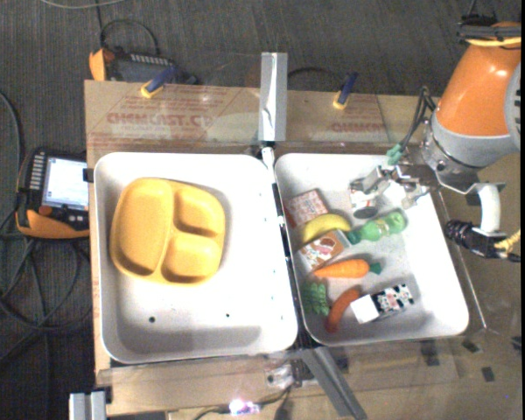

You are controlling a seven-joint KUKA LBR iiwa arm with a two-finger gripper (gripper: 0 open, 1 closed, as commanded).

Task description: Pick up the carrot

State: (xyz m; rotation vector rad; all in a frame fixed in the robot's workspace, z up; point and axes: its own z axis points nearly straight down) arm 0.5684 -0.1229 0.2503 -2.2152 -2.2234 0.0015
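Arm: grey KUKA arm with an orange band above the wrist (479, 103), entering from the right and reaching over the upper right corner of the right-hand shallow white bin (446, 278).
Gripper: metal two-finger gripper (372, 186), above the upper part of the right bin; finger opening cannot be determined, and nothing is seen held.
Task object: orange toy carrot with a green top (341, 269), lying roughly level near the middle of the right bin, well below the gripper and apart from it.
Carrot neighbours: yellow toy banana (324, 227) above it; small printed carton (322, 249) just above its left end; green toy bottle-shaped item (381, 227) up and to the right.
Lower right bin: green leafy toy (314, 297), red-orange sausage-shaped toy (342, 307), and a white-and-black small box (383, 303) below the carrot.
Upper right bin: red-and-white printed packet (306, 206).
Left bin: shallow white bin (131, 331) holding a yellow plastic divided tray (169, 231).
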